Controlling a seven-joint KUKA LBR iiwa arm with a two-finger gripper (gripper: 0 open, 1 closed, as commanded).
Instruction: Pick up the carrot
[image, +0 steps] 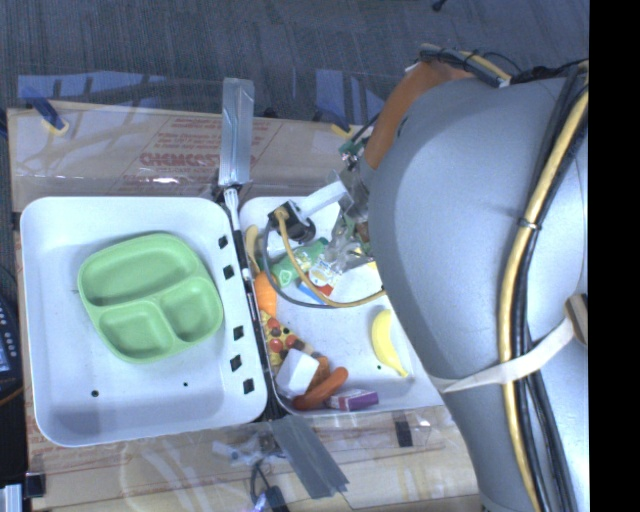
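The claw (335, 250) reaches down into the right-hand bin (425, 392), over the clutter near that bin's far edge; whether it grips anything cannot be told, since clear packaging and cables blur its tips. The grey arm (470, 220), with its orange band (400, 100) showing near the top, covers most of the right side of the tabletop (120, 150).

The carrot (265, 297) lies in the right-hand bin, tight against its left wall, just beside the divide between the two bins. It sits apart from the claw, on the claw's left and a little nearer the front edge. In front of it, along the same wall, is a patch of small red and yellow pieces (275, 340), then a white cup-like item (297, 372) and a reddish sausage-shaped thing (322, 387) near the bin's front edge. A purple and white packet (352, 401) lies just beside those. A yellow banana (386, 343) rests toward the middle of the bin, partly under the arm.

The left-hand bin (50, 330) holds a green divided plate (150, 295), lying flat near its centre.
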